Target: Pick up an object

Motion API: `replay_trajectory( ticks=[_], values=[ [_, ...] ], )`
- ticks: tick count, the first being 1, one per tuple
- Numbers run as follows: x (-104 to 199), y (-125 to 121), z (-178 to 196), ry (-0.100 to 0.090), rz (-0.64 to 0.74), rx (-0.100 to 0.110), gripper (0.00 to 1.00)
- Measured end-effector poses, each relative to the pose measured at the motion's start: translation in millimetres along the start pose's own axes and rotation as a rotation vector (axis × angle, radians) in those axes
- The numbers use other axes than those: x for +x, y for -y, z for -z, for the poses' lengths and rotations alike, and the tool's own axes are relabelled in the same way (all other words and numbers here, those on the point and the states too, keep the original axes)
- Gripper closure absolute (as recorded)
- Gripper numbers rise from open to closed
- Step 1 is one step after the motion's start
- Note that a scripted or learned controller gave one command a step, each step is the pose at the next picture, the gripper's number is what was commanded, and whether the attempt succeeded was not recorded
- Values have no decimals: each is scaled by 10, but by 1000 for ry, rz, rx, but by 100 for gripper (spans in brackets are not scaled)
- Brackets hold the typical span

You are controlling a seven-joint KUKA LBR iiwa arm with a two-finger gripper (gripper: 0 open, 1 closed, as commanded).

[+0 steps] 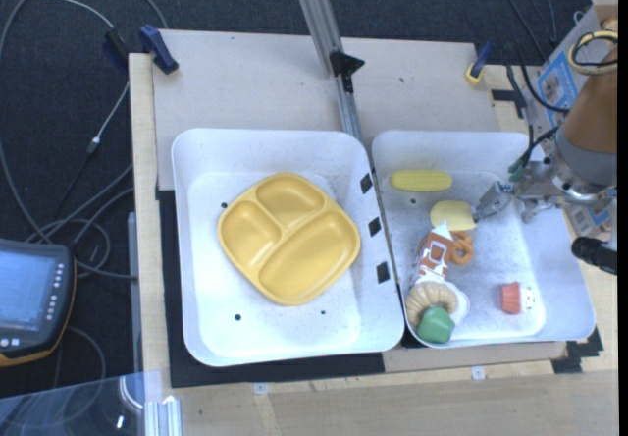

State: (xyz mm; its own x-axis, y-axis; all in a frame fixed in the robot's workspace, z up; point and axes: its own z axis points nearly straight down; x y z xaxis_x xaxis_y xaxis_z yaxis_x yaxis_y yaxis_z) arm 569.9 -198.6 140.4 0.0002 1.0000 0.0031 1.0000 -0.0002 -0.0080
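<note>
Your gripper (494,200) sits low over the right bin (549,154), reaching in from the bin's right side, and whether it is open or closed cannot be told from this slanted view; nothing shows clamped in it, so treat the pick as not yet made. Just beside its tip, on the side away from the arm, lies the pale yellow rounded piece (452,215), the closest candidate. Beyond that, further from the arm and toward the back wall, rests the yellow corn cob (421,181). Down toward the front edge from the tip you have the orange-and-white packet (434,254) with a small pretzel (460,249) touching it, then a bagel (435,298) and a green ball (436,325) in the bin's front corner. A small orange block (511,298) lies nearer the arm's side, at the front. The left bin (196,189), well away from the tool, carries a yellow divided plate (288,238). The packet bears orange markings, but you cannot read any words on it.
</note>
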Motion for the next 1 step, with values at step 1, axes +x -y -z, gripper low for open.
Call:
replay_trajectory(
  ticks=[1],
  values=[
    [1, -11, -480, 1, -1, -7, 0]
  ],
)
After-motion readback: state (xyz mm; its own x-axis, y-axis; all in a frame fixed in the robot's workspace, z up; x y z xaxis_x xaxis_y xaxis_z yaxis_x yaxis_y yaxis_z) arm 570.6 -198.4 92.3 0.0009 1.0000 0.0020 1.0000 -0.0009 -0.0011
